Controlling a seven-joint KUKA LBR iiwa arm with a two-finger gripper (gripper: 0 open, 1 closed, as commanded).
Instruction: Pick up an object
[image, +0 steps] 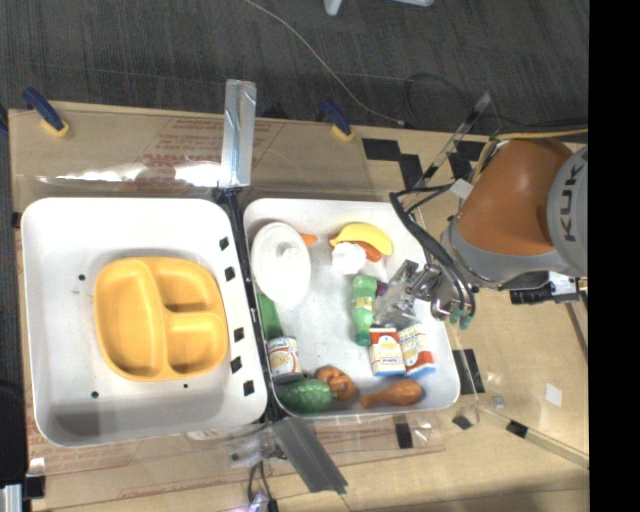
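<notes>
Your metal two-finger gripper (398, 290) hangs low in right white bin (318, 212), fingers apart, nothing between them, likely lining up on upright green plastic bottle (362, 308) just beside it.

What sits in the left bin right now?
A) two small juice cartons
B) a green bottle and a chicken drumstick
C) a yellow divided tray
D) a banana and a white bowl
C: the yellow divided tray lies alone in the left bin, while the banana, white bowl, green bottle and drumstick are all in the right bin.
</notes>
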